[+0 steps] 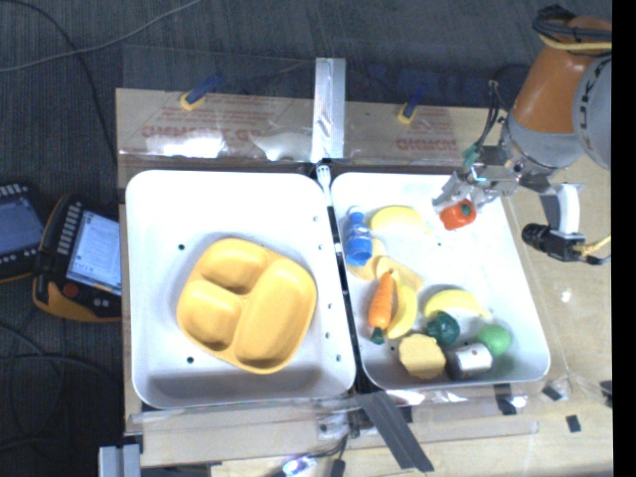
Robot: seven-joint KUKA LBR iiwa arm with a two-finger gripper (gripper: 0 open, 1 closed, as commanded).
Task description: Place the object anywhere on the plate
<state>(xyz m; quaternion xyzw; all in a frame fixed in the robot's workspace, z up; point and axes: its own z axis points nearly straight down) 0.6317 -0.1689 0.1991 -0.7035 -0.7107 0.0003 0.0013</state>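
The gripper hung over the far part of the right bin with a small orange-red object pinched between its fingers, clear of the bin floor. By the look of it, the carrying step was in hand. The next move called for a long sweep across the divider to the yellow plate, well to the jaws' left, before letting go.

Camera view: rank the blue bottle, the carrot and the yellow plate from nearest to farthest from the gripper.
Measured from the gripper, at the right bin's far right:
1. Blue bottle, against the right bin's left wall.
2. Carrot, nearer the camera, mid right bin.
3. Yellow plate, in the left bin.
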